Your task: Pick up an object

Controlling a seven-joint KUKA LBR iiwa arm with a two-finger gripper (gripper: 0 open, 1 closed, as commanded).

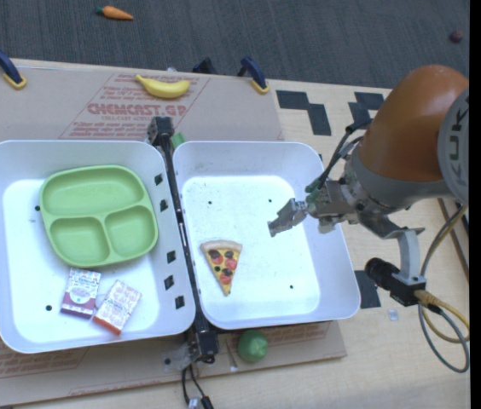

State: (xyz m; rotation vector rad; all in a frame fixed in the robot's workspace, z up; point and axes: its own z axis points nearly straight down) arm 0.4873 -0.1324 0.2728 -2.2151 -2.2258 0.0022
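Two white bins sit side by side on the counter [36, 83], and the arm [415, 126] is in from the right, its orange band big in the view. The hand [285, 218] hangs over the right bin [334, 288], near that bin's right wall and about midway between its far and near edges. Nothing sits between its fingers; whether they are spread or pressed together, I cannot tell at this size and blur.

Down in the right bin lies the pizza slice [223, 265], flat on the floor, crust toward the far side and tip pointing near. It is left of the hand and nearer to us, apart from it, close to the divider between the bins.

Over in the left bin [2, 228], a green divided plate [98, 212] takes the far half. Two small packets [100, 301] lie near it on the near side, just beside each other, the right one tilted.

Outside the bins, a banana [164, 84] rests on the cardboard at the far side, a green ball [253, 345] sits at the near edge just below the right bin, and a carrot [117, 12] lies on the floor well beyond the counter. Blue clamps [8, 66] grip the far edge of the board.
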